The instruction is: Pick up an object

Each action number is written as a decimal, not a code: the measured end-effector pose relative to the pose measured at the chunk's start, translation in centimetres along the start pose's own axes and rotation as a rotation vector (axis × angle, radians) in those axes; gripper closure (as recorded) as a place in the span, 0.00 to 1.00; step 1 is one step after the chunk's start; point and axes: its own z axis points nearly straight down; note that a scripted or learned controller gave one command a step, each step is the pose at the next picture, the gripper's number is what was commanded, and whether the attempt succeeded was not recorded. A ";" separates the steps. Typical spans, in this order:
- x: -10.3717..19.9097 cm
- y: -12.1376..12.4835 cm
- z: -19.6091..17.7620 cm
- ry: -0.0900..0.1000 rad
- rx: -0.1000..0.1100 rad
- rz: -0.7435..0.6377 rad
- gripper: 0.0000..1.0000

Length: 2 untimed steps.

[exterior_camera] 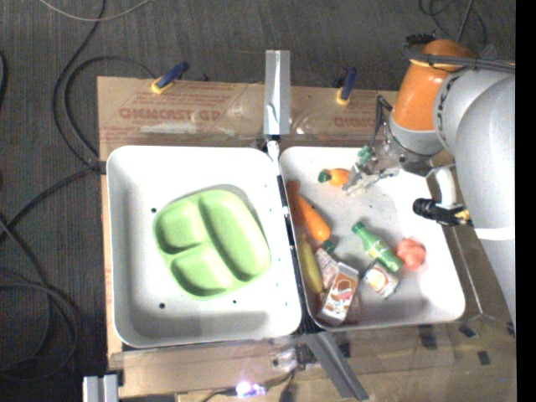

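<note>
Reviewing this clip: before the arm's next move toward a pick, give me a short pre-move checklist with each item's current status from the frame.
1. Gripper is over the right bin, near its back edge: ok.
2. A target lies close by: the small orange fruit sits just left of the gripper: ok.
3. Nothing held yet between the fingers: cannot tell, too small and blurred.
4. Other picks on offer: carrot, green bottle, red round item and cartons lie in the right bin: ok.
5. Crowding: the cartons and yellow item are packed together against the bin's left wall: not ok for a clean grasp.
6. Left bin holds the green divided tray, away from the arm: ok.
</note>
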 end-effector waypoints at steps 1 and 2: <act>0.0 0.0 0.0 -0.002 -0.001 0.000 0.00; -0.2 0.0 -7.6 0.010 -0.031 0.038 0.00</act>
